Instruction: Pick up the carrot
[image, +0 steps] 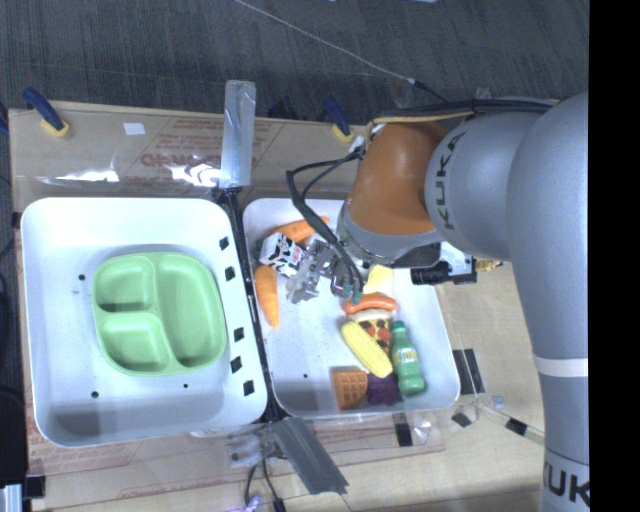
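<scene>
Carrot (266, 294) in right bin (300, 385); plate (160, 310) in left bin (50, 300)

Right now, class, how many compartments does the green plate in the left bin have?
3. The green plate has one small compartment at upper left, one small compartment at lower left, and one long compartment down its right side. All three are in plain sight; nothing covers them.

Light is bright and even from above. Glare streaks the clear plastic sheet (150, 170) behind the left bin (40, 330), whose white walls look nearly washed out. Shadows are soft; fine detail is slightly blurred.
</scene>
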